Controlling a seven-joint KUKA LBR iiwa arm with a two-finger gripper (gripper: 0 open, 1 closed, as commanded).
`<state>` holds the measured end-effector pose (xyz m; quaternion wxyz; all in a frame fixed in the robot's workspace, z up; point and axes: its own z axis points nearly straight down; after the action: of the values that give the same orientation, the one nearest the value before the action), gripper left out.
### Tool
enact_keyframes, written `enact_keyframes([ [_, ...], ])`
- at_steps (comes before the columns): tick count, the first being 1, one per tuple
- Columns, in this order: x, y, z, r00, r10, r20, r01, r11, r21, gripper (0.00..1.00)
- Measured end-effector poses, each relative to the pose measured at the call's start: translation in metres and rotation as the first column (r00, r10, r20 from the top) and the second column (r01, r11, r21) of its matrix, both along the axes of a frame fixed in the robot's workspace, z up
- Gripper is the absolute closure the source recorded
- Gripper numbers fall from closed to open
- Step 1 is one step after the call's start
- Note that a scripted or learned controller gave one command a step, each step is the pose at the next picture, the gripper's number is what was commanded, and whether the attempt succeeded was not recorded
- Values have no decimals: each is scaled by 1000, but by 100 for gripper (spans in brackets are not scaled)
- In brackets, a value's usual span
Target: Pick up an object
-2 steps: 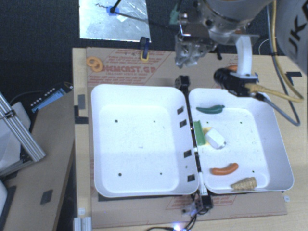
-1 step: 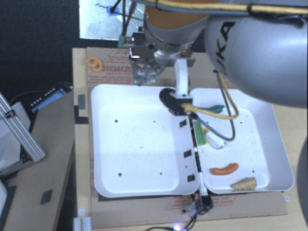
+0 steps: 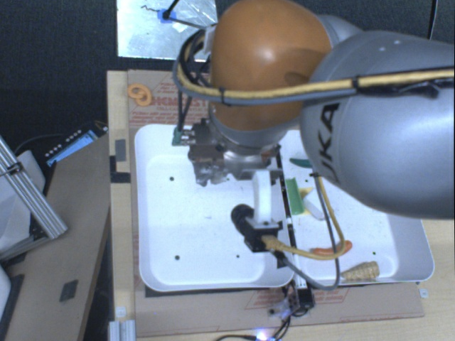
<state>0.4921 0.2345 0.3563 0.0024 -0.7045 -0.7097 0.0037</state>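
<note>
arm [image 3: 341, 105] reaches in from 3 o'clock, its orange dome covering the bins' upper middle. gripper [image 3: 213, 163] hangs over the left bin [image 3: 178, 261] toward 12 o'clock; wrist hides it, so cannot tell its state or load. in the right bin [image 3: 405, 261]: cone-shaped object [image 3: 360, 270] at 5 o'clock, green-and-white object [image 3: 302, 199] near the divider.

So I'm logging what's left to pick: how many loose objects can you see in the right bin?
4: a green strip and a pale piece near the divider, a red-orange piece and a waffle cone near the front. The arm may hide more.
</note>
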Motion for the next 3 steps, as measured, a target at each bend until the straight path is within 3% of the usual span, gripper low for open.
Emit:
enact_keyframes([
  [1,-5,-40,159,1000,-3,27,3,1000,11,100],
  [2,-5,-157,113,1000,-18,8,18,1000,0,100],
  [3,-7,-74,23,1000,3,1,-3,1000,2,100],
])
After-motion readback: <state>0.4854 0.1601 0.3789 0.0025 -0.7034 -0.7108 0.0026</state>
